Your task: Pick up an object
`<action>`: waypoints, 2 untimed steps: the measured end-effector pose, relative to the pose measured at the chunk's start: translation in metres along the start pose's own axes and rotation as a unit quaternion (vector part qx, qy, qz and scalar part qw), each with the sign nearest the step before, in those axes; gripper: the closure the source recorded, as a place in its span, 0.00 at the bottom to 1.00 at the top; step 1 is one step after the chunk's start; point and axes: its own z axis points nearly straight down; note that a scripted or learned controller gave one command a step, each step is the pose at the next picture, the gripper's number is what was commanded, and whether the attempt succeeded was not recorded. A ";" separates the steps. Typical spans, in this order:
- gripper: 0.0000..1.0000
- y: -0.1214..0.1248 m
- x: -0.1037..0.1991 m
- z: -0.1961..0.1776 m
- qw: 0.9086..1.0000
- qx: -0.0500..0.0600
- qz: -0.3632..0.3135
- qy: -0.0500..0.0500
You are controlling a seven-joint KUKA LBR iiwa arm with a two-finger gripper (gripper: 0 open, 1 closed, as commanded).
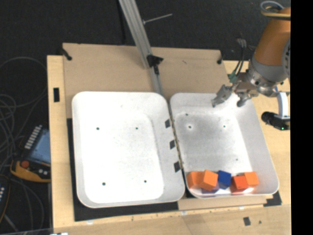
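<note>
Arm over the right bin's far edge, jaws spread and holding nothing.

You see the two-finger gripper [230, 98] above the far rim of the right shallow white plastic bin [215, 131] on the counter. The orange cubes [204, 179] [243, 181] and the small blue cube [224, 178] lie along the bin's near edge, well apart from the jaws.

We see two white bins, the left bin [122, 146] and the right bin [220, 131], both speckled with faint grey and a few dark dots. In the right one lie orange blocks [203, 179] and a blue block [224, 178]. The arm [271, 43] is orange above a grey wrist. The bench [107, 67] is tan, the floor [49, 13] black.
</note>
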 end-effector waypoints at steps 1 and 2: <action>0.00 -0.035 -0.004 -0.104 1.000 -0.005 0.005 -0.001; 0.00 -0.018 0.086 -0.051 1.000 0.001 0.000 0.002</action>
